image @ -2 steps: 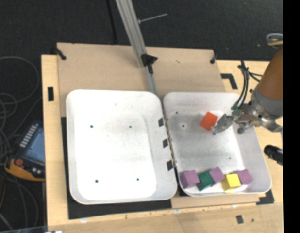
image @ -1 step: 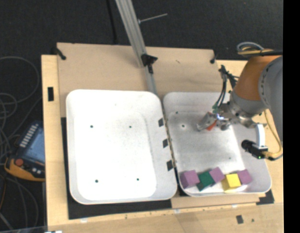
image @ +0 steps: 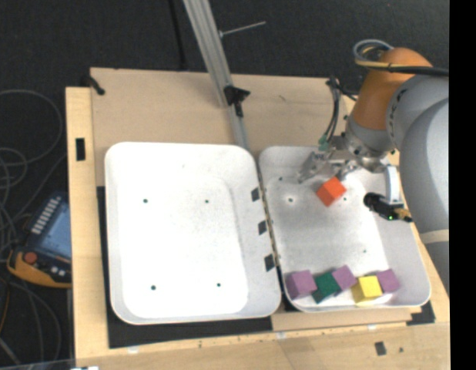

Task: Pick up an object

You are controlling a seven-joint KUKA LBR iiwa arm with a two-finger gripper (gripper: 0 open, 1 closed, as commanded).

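Observation:
An orange-red cube [image: 330, 192] sits tilted in the upper part of the right bin [image: 353, 245]. My gripper [image: 329, 169] hangs right above it, reaching in from the upper right, and its metal tip meets the cube's top edge in the camera view. Whether the cube is gripped or just lies beneath the tip is unclear. Along the right bin's near wall lie a purple block [image: 300, 283], a green block [image: 326, 286], another purple block [image: 344, 277], a yellow block [image: 368, 287] and a third purple block [image: 387, 280].
The left bin [image: 180, 230] lies beside the right one, with small black clips along the divide [image: 263, 226]. A slanted metal pole [image: 215, 52] rises behind the bins. A black cable connector [image: 380, 204] hangs off the arm by the right bin's far right side.

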